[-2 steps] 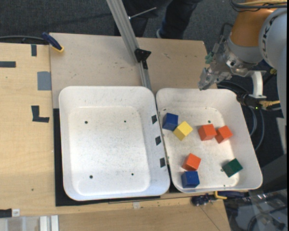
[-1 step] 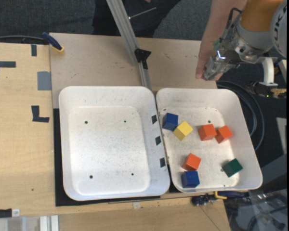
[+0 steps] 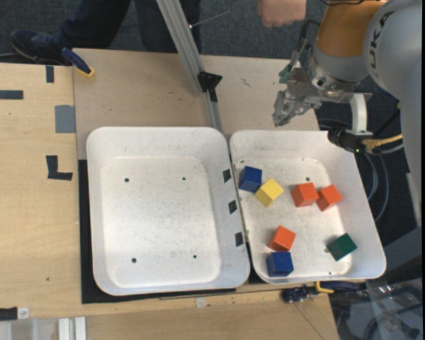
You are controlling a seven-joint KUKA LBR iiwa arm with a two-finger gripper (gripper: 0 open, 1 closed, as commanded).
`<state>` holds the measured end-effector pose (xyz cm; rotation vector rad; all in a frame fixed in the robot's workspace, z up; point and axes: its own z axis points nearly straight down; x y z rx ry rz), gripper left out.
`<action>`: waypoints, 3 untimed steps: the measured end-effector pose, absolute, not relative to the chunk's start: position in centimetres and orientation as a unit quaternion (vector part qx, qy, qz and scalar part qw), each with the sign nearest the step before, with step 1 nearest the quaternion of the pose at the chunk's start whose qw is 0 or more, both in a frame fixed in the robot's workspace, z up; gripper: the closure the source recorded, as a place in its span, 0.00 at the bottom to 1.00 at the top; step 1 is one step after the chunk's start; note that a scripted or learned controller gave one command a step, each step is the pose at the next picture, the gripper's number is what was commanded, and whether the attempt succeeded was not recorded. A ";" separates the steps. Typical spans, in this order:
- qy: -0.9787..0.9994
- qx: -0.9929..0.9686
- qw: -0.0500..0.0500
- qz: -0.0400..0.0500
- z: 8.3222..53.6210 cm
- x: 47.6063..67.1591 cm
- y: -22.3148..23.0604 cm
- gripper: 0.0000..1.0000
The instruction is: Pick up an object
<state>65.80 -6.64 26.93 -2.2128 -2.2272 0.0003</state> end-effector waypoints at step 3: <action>-0.709 -0.705 0.001 0.000 24.7 65.1 9.0 1.00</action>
